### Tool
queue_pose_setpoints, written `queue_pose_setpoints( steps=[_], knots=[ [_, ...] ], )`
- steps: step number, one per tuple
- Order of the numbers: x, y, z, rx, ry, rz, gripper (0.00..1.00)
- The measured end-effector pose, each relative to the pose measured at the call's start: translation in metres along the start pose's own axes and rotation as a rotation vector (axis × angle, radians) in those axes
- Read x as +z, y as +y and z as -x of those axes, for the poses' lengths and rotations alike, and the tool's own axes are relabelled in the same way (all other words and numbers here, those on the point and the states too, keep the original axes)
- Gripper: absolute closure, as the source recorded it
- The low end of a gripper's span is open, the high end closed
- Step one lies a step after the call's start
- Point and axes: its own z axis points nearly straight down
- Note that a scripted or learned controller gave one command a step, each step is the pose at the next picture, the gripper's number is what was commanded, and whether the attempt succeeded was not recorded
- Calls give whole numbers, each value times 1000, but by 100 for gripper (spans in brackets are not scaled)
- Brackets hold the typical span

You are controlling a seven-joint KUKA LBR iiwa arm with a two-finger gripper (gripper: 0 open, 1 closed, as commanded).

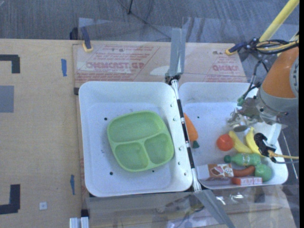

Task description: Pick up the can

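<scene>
While I cannot tell if the hand (241, 119) is open or closed, the can (221, 171) lies sideways below-left of it, near the right bin's (209, 115) front wall.

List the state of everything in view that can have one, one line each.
Claw: low over the right bin, just above the toy food; grip unclear.
Green divided plate: flat in the left bin, compartments bare.
Carrot: lying against the right bin's left wall.
Orange ball: resting free, beside the bananas.
Bananas: lying just below the claw.
Flat box: lying at the right bin's front edge.
</scene>
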Motion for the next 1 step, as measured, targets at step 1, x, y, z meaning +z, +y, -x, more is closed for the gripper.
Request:
queue_pose_setpoints(
  steps=[1],
  knots=[
    [-83, 73, -51, 143, 1, -9, 100]
  ],
)
